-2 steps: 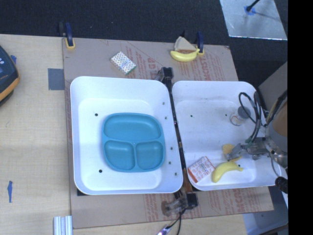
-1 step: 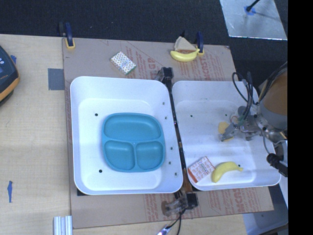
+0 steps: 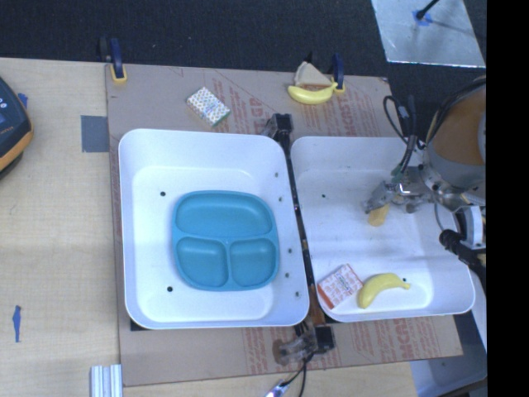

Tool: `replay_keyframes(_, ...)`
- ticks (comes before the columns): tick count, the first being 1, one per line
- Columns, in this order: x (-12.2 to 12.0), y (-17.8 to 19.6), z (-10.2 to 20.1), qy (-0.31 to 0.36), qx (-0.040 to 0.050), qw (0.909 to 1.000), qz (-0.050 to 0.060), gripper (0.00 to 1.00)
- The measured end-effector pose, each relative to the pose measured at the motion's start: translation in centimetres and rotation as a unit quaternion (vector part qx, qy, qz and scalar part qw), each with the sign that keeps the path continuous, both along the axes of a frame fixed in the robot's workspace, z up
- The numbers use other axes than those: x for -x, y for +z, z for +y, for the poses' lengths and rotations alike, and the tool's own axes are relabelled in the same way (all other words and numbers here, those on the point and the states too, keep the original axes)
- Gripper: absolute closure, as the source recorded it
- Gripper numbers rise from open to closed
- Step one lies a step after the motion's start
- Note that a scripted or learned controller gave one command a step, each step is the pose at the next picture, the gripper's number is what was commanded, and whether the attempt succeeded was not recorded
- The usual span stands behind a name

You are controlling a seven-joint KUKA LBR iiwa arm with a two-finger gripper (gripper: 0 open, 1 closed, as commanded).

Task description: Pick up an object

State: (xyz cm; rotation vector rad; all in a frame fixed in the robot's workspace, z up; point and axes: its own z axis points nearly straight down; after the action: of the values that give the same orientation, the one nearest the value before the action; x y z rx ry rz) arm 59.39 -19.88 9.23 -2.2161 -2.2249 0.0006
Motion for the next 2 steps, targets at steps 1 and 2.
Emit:
replay_keyframes(1, 0.0, 1.0, -0.1, 0.002, 0.0002, 1.0000, 0.000, 1.00)
replay_keyframes(2, -5.4, 2.3, 6.6, 0.000, -0.0004, 1.0000, 0.000, 1.00)
